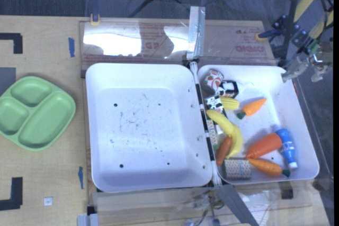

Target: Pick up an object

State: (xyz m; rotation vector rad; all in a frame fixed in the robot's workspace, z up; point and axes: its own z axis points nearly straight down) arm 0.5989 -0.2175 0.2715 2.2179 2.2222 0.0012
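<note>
Red print on board (249, 42) — illegible

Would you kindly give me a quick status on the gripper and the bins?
Gripper at right bin's far right corner, above the rim, nothing seen in it. Carrots, banana, blue bottle lie untouched in the bin. Path open.

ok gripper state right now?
Gripper: cannot be told; it sits at the right bin's far right corner, too small and blurred to read, with no toy visibly in it.
</note>
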